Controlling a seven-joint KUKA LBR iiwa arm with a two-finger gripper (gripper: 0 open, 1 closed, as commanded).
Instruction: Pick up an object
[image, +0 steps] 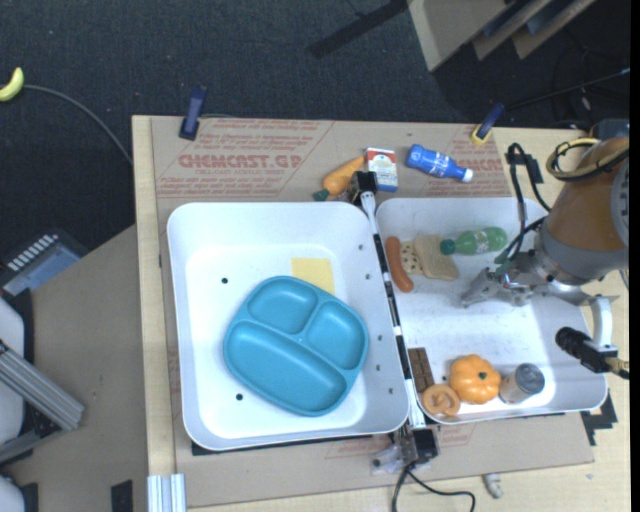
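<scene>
My gripper (487, 284) hangs low over the middle of the right bin (560, 400). It is open, and nothing sits between its metal fingers (468, 296). Just up and left of it lie a slice of toast (433, 257) and a green bottle (476, 241) on its side. A red-brown sausage (399, 264) lies by the bin's left wall. Along the front wall sit an orange pumpkin (474, 379), a small bagel (440, 401), a grey can (526, 381) and a brown bar (419, 367).
The left bin (190, 300) holds a blue divided plate (295, 343) and a yellow cheese slice (313, 270). Behind the bins on the board lie a blue bottle (438, 163), a small carton (381, 168) and an orange toy (343, 177). Cables (520, 170) hang by the arm.
</scene>
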